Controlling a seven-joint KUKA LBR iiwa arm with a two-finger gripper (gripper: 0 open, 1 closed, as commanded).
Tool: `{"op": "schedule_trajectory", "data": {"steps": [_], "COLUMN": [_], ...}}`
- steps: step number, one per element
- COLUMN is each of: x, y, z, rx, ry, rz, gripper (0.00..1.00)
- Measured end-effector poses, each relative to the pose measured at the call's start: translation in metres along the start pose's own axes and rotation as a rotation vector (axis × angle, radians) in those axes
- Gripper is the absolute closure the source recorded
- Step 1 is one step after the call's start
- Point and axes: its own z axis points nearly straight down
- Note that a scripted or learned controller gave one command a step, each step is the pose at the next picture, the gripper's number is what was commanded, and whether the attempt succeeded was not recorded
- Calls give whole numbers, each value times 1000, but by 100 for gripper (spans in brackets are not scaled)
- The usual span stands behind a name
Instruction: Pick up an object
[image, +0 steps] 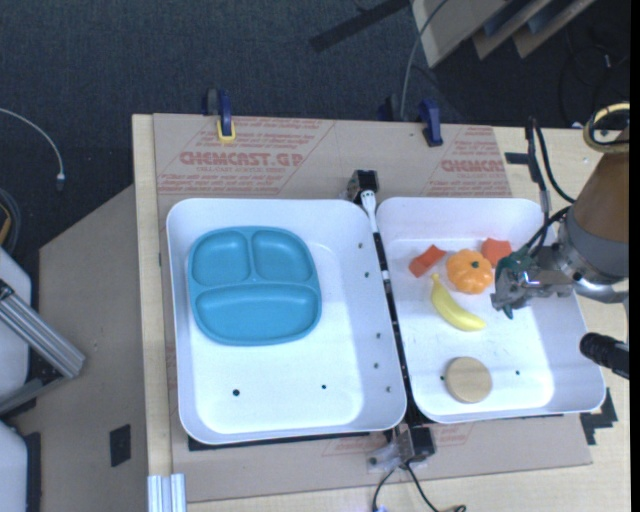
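Nearest in the right bin (560, 395) lies a round tan wooden disc (467, 379). Beyond it a yellow banana (455, 306) rests at a slant, its upper end just beside a small orange pumpkin (469, 272). Two orange-red wedges flank the pumpkin — one (427, 260) to its left, one (496, 249) behind its right side. The tool (512, 283) hangs just right of the pumpkin; whether it is released or clenched I cannot tell. In the left bin (290, 400) sits a blue divided plate (256, 285), well apart.

Red "CHEMCAST GP" lettering showing on the brown protective sheet (300, 150) at upper left, the same red lettering repeating at upper right, partly cut off, smaller print beneath remaining illegible
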Motion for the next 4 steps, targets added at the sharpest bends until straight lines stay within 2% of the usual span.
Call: {"op": "schedule_trajectory", "data": {"steps": [2,3,4], "x": [111,161,221], "y": [26,52,68], "z": [-21,-26,-16], "rx": [-5,-5,-3], "ry": [-1,0,0], "rz": [-1,-2,-2], "gripper": [100,100,100]}}
